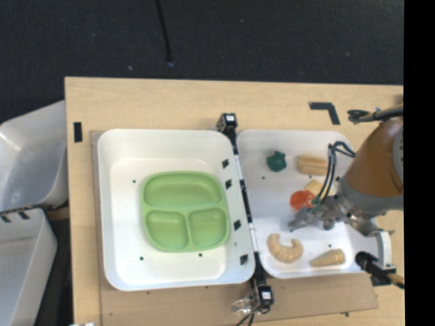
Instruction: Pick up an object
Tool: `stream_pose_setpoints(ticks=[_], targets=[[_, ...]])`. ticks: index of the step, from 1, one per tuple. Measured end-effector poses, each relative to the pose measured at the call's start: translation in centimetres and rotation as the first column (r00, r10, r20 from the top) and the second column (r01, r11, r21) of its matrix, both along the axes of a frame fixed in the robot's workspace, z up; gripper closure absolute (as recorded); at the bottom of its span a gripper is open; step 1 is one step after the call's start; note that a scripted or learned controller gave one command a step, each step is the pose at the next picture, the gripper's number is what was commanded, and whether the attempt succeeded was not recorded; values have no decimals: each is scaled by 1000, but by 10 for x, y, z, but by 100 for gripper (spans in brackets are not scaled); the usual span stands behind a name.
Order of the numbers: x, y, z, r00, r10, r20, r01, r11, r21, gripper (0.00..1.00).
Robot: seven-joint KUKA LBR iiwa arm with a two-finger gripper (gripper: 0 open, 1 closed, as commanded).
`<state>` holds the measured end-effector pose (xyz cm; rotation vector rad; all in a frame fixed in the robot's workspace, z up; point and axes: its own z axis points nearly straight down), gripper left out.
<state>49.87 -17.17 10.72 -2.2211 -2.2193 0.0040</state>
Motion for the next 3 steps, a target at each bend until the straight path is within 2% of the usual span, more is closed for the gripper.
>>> stream_pose_setpoints(ticks=[1, 2, 3], targets=[[2, -1, 14, 1000, -6, 6, 6, 1000, 0, 100], [-5, -9, 67, 1000, -5, 9, 5, 1000, -2, 100], [-1, -10, 111, 1000, 4, 9, -4, 1000, -2, 100]])
